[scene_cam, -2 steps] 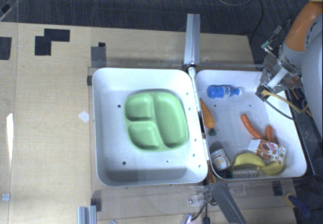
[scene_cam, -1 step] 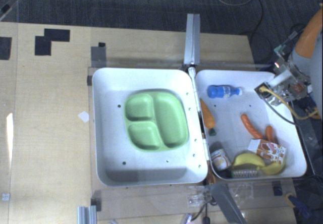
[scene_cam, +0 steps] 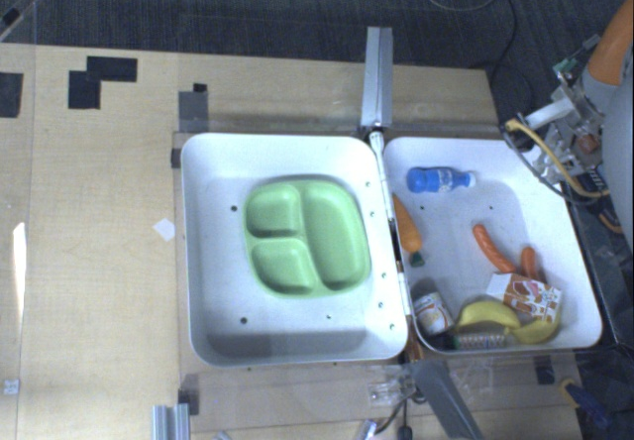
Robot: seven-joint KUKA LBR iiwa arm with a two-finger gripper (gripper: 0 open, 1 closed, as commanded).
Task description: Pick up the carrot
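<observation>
The carrot is orange with a dark green stub at its near end. It lies along the left wall of the right bin, close to the divider between the bins. My gripper hangs over the far right corner of that bin, well to the right of the carrot and apart from it. Cables and wrist hardware crowd around the gripper, and nothing shows in its grasp.
The right bin also holds a blue bottle, two reddish sausage-like pieces, a banana, a small carton and a can. A green divided plate sits in the left bin.
</observation>
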